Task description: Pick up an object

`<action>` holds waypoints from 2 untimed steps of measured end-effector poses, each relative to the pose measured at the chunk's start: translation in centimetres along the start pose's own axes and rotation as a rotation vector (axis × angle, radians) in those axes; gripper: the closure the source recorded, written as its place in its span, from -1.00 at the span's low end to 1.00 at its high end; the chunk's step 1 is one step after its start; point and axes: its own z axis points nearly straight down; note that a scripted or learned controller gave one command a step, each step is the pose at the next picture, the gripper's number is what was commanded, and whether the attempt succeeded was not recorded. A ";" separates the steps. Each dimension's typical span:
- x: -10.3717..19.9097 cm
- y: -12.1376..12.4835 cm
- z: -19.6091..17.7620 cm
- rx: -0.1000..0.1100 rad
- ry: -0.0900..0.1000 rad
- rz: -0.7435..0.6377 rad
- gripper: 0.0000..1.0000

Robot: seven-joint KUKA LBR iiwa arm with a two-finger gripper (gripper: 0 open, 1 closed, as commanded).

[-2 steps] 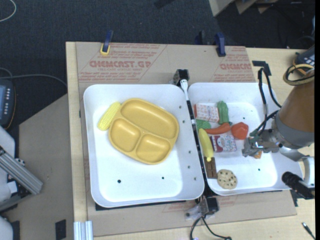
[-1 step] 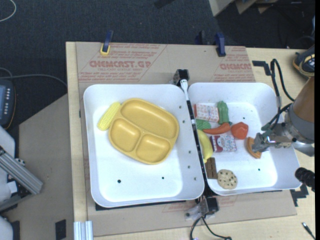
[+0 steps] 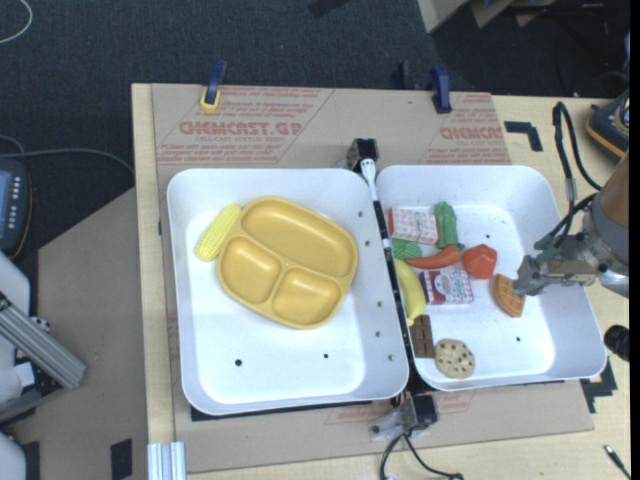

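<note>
The left bin (image 3: 200, 348) holds the biggest things, well away from the jaws: a yellow divided plate (image 3: 287, 261), rigid moulded plastic, light but too broad and shallow to pinch anywhere except its rim, and a toy corn cob (image 3: 217, 232) leaning on the plate's far edge, stiff and ribbed, best taken across its short width. The right bin (image 3: 530, 348) holds the small play food, and the gripper (image 3: 528, 275) sits low at that bin's outer side. Whether the jaws are wide or narrow I cannot tell; the view does not resolve them. Just beside them, perhaps touching, lies an orange waffle-like wedge (image 3: 508, 296), which looks like the likeliest pick: hard, light, flat, so I would take it across its thin edges, though it may skid on the smooth bin floor. A little further off is a red tomato (image 3: 480, 261), round and slick, likely to squirt out of a poor squeeze. Beyond it lie a red chilli (image 3: 433, 259), a green pepper (image 3: 446, 223), two flat printed packets (image 3: 414, 224), a banana (image 3: 408, 288), a brown bar (image 3: 422, 335) and a cookie (image 3: 454, 358), all light; the flat ones offer little to grip.
</note>
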 end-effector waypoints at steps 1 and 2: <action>3.1 3.8 -0.9 0.000 0.002 -0.005 1.00; 6.2 8.3 -1.5 0.000 0.002 -0.005 1.00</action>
